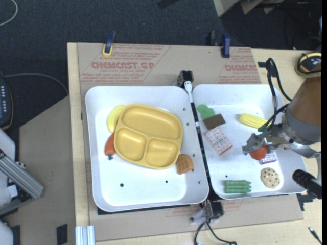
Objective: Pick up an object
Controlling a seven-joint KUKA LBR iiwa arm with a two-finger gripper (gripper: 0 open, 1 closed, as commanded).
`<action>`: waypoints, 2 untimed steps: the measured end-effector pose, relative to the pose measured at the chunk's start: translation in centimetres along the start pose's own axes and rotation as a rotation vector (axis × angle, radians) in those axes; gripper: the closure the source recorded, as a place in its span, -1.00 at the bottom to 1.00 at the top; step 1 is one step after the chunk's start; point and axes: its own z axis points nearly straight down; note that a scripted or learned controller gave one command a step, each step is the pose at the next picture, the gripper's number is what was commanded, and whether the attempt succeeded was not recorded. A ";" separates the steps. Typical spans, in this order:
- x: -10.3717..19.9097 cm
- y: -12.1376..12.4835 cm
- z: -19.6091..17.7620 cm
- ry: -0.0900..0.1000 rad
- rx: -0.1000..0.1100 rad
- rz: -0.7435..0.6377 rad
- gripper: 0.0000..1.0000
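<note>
Arm (306, 114) entry is from the 3 o'clock side of the bench, with the orange band above the wrist and the gripper (257, 146) lowered into the right bin (240, 92). Gripper sits on a red object (259, 153) near the bin's 4 o'clock area; finger state cannot be determined. Printed lettering on the brown board (127, 60) behind the bins reads "CHEMCAST GP", partly repeated at the right. Yellow corn (252, 120) lies at 1 o'clock of the gripper, long axis running 10 to 4 o'clock. Green beans (237, 187) lie at 7 o'clock, long axis horizontal. Cookie (270, 177) rests at 5 o'clock. Left bin (97, 137) holds a yellow divided tray (148, 136).
</note>
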 end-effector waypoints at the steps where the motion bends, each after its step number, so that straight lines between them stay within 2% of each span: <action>1: 0.0 0.1 -2.7 0.000 0.000 0.000 1.00; 2: 1.5 4.6 -3.4 0.001 0.000 -0.003 1.00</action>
